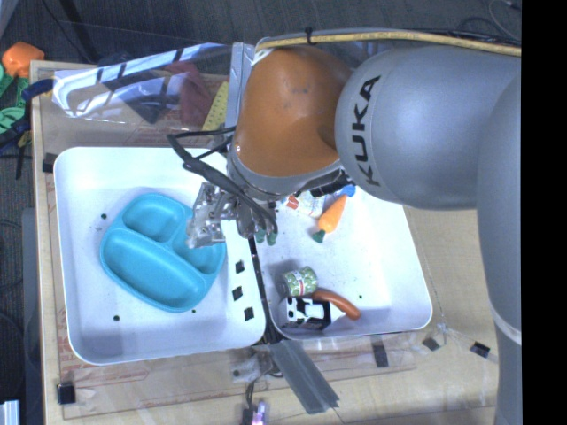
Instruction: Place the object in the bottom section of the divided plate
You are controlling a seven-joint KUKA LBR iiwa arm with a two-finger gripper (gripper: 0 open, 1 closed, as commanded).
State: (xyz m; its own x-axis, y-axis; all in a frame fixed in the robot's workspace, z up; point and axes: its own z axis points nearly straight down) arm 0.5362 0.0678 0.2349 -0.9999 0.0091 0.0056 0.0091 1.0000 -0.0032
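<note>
In the camera view, we see the metal two-finger gripper (211,224) low over the right rim of the blue moulded-plastic divided plate (155,255) in the left white bin (80,326). We should centre over the near, larger section before releasing. The fingers' state and any held object we cannot tell; the wrist hides them.

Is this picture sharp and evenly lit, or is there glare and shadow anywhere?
In the camera view: light is soft and even; the white bins look bright, nearly washed out; a dull sheen sits on the arm's orange band; the gripper casts faint shade over the blue divided plate; small toys look slightly soft.
</note>
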